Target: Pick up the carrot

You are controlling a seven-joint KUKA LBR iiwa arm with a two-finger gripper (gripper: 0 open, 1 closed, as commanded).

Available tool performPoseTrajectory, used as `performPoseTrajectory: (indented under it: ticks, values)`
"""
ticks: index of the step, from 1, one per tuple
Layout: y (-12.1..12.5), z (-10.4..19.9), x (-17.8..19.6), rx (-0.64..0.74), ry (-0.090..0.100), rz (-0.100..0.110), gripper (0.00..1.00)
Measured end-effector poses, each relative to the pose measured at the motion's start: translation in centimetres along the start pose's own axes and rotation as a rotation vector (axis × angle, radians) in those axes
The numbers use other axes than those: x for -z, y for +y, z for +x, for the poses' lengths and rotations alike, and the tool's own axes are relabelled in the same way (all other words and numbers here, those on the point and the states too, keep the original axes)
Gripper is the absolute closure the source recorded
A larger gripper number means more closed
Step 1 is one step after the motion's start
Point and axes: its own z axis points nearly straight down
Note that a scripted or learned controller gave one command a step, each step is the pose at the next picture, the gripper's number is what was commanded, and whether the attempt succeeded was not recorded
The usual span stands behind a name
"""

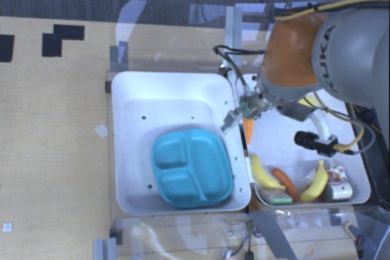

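The carrot point(247, 130) is a short orange piece, pointing downward at the left edge of the right bin point(359, 195), beside the wall between the two bins. My gripper point(239, 120) hangs over that wall, its tip directly above and touching the carrot's upper end. The arm's grey and orange wrist point(292, 58) covers the back of the right bin. The carrot's top is hidden under the gripper, so the view does not settle whether it is gripped.
A blue divided plate point(192, 167) lies at the front of the left bin point(131, 131). In the right bin's front sit two bananas point(263, 172) point(314, 182), a red sausage point(285, 182), a green item point(280, 198) and a small can point(338, 190).
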Motion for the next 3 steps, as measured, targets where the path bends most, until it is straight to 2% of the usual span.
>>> performPoseTrajectory:
  ticks: [1, 2, 3]
  values:
    - [-4.6, -5.0, 0.0, 0.085, 0.000, 0.000, 0.00]
    - [-4.0, -2.8, 6.9, 0.161, -0.003, -0.003, 0.00]
    - [0.3, -3.2, 0.0, 0.632, -0.001, -0.001, 0.00]
